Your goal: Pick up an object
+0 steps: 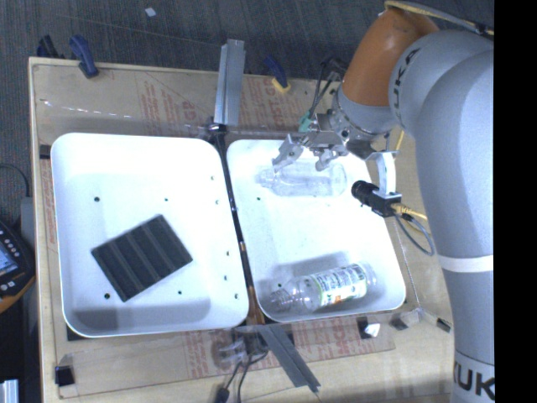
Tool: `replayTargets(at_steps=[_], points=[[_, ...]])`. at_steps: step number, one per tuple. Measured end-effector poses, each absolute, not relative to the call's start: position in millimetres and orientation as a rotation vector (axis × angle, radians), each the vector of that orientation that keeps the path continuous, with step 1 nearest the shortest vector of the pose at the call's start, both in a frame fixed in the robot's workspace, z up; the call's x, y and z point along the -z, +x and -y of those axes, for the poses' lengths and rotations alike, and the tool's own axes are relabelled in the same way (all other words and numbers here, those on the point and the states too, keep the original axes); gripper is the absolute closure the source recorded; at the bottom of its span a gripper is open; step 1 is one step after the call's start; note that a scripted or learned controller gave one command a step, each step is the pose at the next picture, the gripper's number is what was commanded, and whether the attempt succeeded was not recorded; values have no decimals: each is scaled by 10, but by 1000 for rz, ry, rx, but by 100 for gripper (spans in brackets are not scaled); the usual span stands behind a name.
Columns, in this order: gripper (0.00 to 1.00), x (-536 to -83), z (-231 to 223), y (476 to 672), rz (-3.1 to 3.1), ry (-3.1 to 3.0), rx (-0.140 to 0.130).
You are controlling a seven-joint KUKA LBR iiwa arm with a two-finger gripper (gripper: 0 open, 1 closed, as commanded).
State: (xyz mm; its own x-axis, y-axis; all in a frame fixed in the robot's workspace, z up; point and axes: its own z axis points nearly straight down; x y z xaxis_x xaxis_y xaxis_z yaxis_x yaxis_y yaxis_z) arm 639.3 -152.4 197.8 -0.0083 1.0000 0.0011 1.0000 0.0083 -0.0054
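My gripper (304, 156) hangs over the far part of the right bin (382, 250), with its two grey fingers spread open. Just below and in front of the fingertips lies a clear plastic container (304, 183) on the bin floor; nothing sits between the fingers. A clear plastic bottle (327, 287) with a printed label lies on its side near the front wall of the same bin. A black ribbed rectangular pad (141, 256) lies flat in the left bin (75, 166).
A metal bracket (228, 82) stands at the back between the bins, and the divider rim (235, 225) runs between them. Blue clamps (84, 57) grip the bench's far edge. The arm's grey body (461, 183) fills the right side.
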Motion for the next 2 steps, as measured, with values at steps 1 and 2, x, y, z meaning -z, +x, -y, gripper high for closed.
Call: replayTargets(at_steps=[1, 2], points=[[0, -1146, 1859, 6548, 2343, -2094, 1], [0, -1566, 1909, 5972, 2251, -2188, -4]])
